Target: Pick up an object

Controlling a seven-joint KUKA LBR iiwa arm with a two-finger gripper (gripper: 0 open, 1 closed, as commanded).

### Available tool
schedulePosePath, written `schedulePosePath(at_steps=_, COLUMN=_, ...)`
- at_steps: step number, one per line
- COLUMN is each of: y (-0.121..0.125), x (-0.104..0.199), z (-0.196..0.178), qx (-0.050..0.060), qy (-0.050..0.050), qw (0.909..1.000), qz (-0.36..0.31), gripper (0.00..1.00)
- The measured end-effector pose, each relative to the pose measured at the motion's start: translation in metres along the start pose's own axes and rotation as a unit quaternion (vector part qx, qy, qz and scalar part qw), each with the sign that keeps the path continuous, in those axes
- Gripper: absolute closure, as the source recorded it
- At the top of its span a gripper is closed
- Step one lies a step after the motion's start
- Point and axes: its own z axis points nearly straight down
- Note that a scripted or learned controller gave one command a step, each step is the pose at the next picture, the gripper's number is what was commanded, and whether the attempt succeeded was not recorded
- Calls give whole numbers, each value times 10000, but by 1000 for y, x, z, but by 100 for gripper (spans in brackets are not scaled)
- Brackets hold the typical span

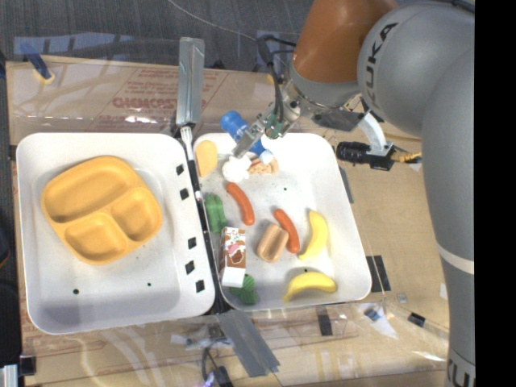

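Over the right white bin (347, 240), far end, the grey two-finger gripper (251, 145) hung above a small pale object (235, 168); whether it was clenched or released, I could not tell.
Pale object sat beside a blue rounded toy (232, 122) and a small orange-white piece (263, 165), near the yellow oval piece (207, 157). Probably light, hard, slippery plastic; best pinched across its narrow middle. Crowding could spoil the grasp.

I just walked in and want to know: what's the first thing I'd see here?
The big grey arm with its orange band, reaching in from the right, its gripper at the far edge of the right bin. Next, the yellow tray in the left bin, then the toy food in the right one, like two bananas and sausages.
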Motion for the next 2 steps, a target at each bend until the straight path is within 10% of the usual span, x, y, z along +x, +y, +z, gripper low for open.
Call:
schedulePosePath(at_steps=1, y=-6, x=19, z=-86, qx=36, qy=31, qw=9992, qz=-390, gripper=100)
schedulePosePath(at_steps=2, y=-2, x=25, z=-38, qx=55, qy=64, qw=9873, qz=-1587, gripper=100)
